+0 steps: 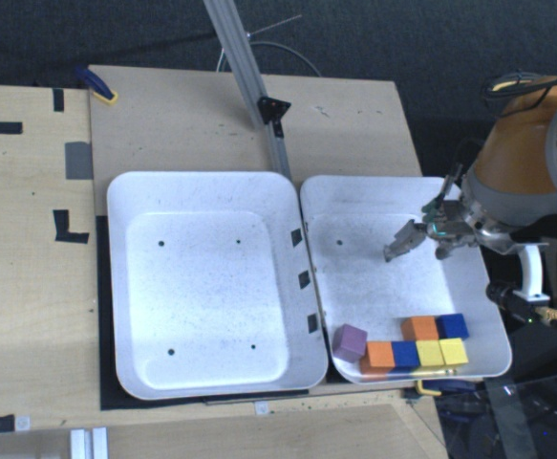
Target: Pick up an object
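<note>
Here, gripper (404, 240) over the right bin (374, 199), finger state impossible to tell, below the fingers one purple block (351, 340), two orange blocks (380, 354), two blue blocks (405, 354), two yellow blocks (431, 354).

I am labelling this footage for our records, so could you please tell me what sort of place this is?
Probably a robotics lab bench set up for grasping trials: two shallow white bins lie side by side on a plywood bench, a grey and orange arm reaches in, and small coloured blocks sit in the right bin.

A grey pole (240, 51) slants across the wooden bench (182, 122). Black tape marks (66, 226) dot its left side; a blue-and-yellow item (97, 84), perhaps a clamp, lies near the far edge.
</note>
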`<state>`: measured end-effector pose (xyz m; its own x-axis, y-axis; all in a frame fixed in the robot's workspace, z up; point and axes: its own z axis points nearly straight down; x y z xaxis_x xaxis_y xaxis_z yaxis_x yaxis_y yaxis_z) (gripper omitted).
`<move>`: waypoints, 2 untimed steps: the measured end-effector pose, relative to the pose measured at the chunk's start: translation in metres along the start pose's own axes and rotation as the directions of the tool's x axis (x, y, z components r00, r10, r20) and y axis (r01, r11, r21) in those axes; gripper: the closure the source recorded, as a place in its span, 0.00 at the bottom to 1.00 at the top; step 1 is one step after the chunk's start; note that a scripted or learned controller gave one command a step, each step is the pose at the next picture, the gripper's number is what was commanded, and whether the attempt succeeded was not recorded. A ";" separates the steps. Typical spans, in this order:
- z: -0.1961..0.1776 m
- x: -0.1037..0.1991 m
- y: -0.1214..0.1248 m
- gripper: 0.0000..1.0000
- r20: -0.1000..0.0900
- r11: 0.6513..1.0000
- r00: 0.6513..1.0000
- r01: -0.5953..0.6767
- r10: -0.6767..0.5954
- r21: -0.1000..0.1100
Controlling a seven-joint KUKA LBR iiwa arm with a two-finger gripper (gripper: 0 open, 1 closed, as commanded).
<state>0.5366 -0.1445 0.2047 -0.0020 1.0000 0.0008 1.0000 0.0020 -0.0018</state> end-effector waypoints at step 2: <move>0.116 0.031 -0.011 0.00 0.001 1.000 1.000 -0.002 0.002 0.002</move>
<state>0.5253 -0.1134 0.0890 -0.0001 1.0000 -0.0005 1.0000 0.0001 -0.0036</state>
